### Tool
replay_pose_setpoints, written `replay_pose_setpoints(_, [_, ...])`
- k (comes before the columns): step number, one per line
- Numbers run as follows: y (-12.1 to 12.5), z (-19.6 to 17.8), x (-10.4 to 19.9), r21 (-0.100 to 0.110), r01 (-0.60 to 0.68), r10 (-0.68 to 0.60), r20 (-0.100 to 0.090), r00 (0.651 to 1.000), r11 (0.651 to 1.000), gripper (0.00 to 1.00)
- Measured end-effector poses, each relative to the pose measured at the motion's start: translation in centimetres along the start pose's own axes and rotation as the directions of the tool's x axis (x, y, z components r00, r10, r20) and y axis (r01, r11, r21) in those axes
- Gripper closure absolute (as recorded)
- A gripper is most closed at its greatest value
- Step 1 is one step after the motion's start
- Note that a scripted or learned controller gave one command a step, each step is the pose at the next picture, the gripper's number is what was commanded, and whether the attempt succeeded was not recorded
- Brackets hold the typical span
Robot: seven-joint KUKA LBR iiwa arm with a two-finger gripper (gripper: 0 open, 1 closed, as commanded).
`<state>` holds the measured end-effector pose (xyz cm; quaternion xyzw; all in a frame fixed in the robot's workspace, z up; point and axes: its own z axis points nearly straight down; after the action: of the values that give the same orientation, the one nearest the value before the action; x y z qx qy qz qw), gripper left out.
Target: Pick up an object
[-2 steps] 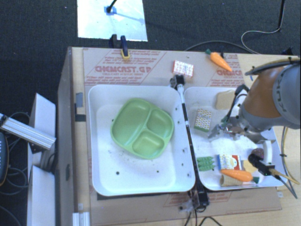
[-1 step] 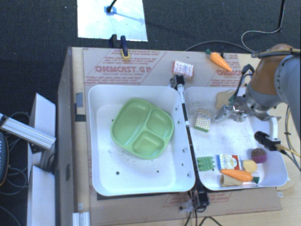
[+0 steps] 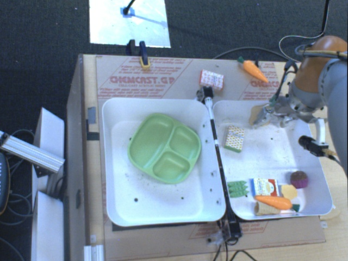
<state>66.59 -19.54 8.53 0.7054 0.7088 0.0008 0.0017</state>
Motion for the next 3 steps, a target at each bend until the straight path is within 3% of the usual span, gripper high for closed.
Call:
replay_pose_setpoints(1, [0.4, -0.1, -0.5, -0.001, 0.001, -0.001, 0.001, 1.0, 1.0, 0.0])
replay_pose_setpoints(2, [0.5, -1.2, -0.5, -0.004, 0.005, -0.005, 0.003, 1.0, 1.0, 1.0])
replay_pose_setpoints(3, [0.5, -1.2, -0.5, -0.004, 0.006, -0.006, 0.002, 1.0, 1.0, 0.0])
